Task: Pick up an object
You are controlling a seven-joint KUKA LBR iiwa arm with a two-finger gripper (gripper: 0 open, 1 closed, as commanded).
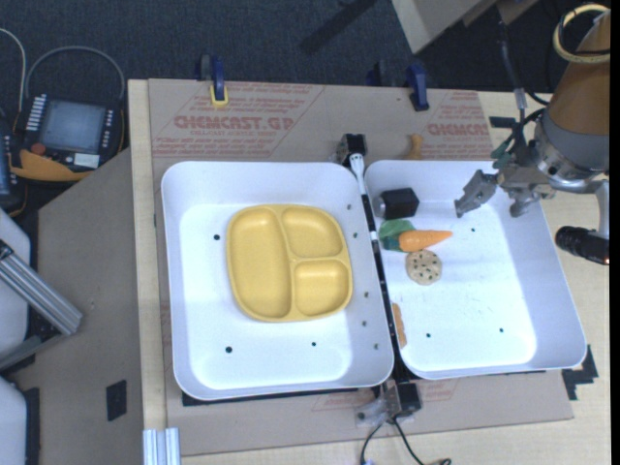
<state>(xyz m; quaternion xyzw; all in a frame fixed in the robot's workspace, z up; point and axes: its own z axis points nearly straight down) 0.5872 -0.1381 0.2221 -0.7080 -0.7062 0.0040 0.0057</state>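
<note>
**A:** Which object would you go for? The carrot (pixel 423 239) looks the likeliest to me. It lies on its side at the left edge of the right bin (pixel 504 342), orange tip pointing right, its green top against the bin's left wall.

**B:** Agreed. It looks like a toy, so I'd judge it light, stiff and a bit slick. The body tapers, so a pinch near the tip could squirt it out. Better to close across the thick part, just right of the green leaves, with the fingers set across its length.

**A:** And its neighbours?

**B:** Crowded. A small black block (pixel 398 202) sits just behind it, close to the leaves, and a round speckled cookie (pixel 423 267) lies just in front, nearly touching. The cookie is flat and low, hard to get fingers under. The block is squat and probably stiff, a fair second choice.

**A:** Where is the gripper (pixel 492 200)?

**B:** Hovering over the upper part of the right bin, well to the right of the carrot. Its two fingers are spread apart and nothing sits between them.

**A:** The left bin (pixel 194 260)?

**B:** It carries a yellow divided plate (pixel 289 262), three compartments, sitting flat. Too broad for a pinch, I'd say.
</note>
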